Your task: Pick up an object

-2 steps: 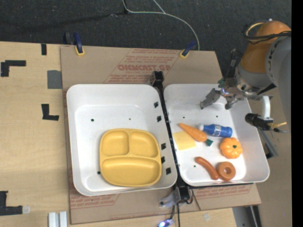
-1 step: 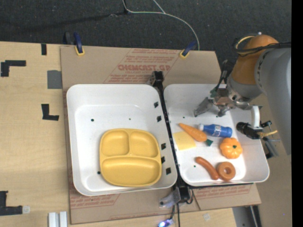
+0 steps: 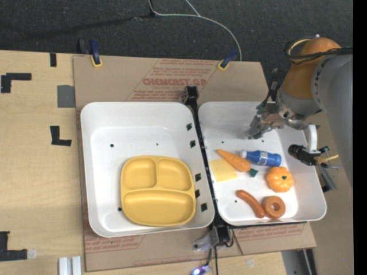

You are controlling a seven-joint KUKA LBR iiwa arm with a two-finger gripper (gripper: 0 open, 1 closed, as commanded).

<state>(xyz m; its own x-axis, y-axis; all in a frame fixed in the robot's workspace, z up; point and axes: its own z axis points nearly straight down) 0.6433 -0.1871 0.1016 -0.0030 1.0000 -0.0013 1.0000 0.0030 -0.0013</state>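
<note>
Hovering: pincer [image 3: 256, 132] above the right shallow white plastic bin [image 3: 229, 114], grip state impossible to tell. Approach step. Nearest target: blue plastic bottle [image 3: 264, 158], lying just below. Next: descend, align, close.

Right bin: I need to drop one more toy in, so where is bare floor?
Bare floor lies in the right bin's far-left part, between the divider and the pincer, above the carrot. The near half is crowded: cheese, bottle, pumpkin, sausage, donut.

Cardboard sheet [image 3: 172, 79] on a wooden bench [image 3: 34, 171], dark carpet [image 3: 69, 10] beyond
</note>
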